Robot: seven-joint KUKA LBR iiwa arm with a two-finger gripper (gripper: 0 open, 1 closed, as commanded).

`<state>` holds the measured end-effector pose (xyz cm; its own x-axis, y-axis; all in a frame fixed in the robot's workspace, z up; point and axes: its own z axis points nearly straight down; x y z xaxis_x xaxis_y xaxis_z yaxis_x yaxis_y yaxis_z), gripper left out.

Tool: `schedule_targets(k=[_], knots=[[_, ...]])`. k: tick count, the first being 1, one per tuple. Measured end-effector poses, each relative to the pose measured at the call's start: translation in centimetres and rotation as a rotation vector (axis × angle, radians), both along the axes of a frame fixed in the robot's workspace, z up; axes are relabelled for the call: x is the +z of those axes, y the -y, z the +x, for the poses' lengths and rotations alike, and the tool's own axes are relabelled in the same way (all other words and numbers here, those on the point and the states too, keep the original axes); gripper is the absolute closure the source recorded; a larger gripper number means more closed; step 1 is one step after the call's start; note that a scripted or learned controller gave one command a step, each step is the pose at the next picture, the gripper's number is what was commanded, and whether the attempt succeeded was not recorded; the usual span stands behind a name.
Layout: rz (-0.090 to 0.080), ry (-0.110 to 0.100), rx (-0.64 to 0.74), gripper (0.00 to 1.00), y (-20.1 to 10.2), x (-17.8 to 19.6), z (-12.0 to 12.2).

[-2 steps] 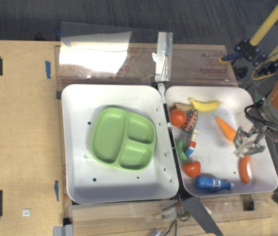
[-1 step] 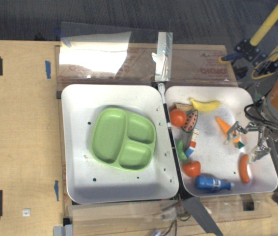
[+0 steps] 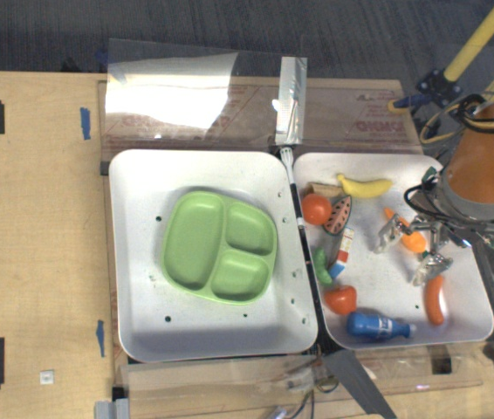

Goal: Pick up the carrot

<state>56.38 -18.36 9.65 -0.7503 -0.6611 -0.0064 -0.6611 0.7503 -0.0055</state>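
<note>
Gripper [image 3: 409, 250] hangs low in the right shallow white plastic bin [image 3: 478, 321], its two metal fingers spread well apart, one near the bin's middle and one lower toward the red sausage-shaped toy [image 3: 435, 301]. Between them lies a small orange piece, taken to be the toy carrot [image 3: 414, 242]; it sits in the gap but whether either finger touches it cannot be made out (so no hold is claimed). Judged: the spread suits a straddle before closing. Other items crowd the bin's left side: a yellow toy banana [image 3: 365, 184] at the far wall, a round red-orange tomato-like toy [image 3: 316, 208], a watermelon-slice toy [image 3: 340, 214], a second red round toy [image 3: 340, 299], and a blue plastic bottle [image 3: 376, 326] lying flat by the near wall. Open floor surrounds the carrot leftward and toward the near wall, so closing room looks adequate; the sausage toy is the nearest obstacle. The left white bin [image 3: 133, 312] carries a green divided plastic tray [image 3: 196, 244], well apart, on the pale wooden desk [image 3: 37, 234].
</note>
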Motion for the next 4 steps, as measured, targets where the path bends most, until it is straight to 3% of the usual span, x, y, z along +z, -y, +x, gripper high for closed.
schedule_targets(k=[1, 2, 3, 4], knots=[[-0.002, 0.005, 0.059, 0.0, -0.9, -0.7, -1.7], [0.0, 0.016, 0.061, 1.0, -1.2, 0.6, -1.3], [0.003, -0.002, 0.038, 1.0, -3.6, -0.5, -0.7], [-0.002, 0.008, 0.126, 1.0, -6.1, 10.1, 1.9]])
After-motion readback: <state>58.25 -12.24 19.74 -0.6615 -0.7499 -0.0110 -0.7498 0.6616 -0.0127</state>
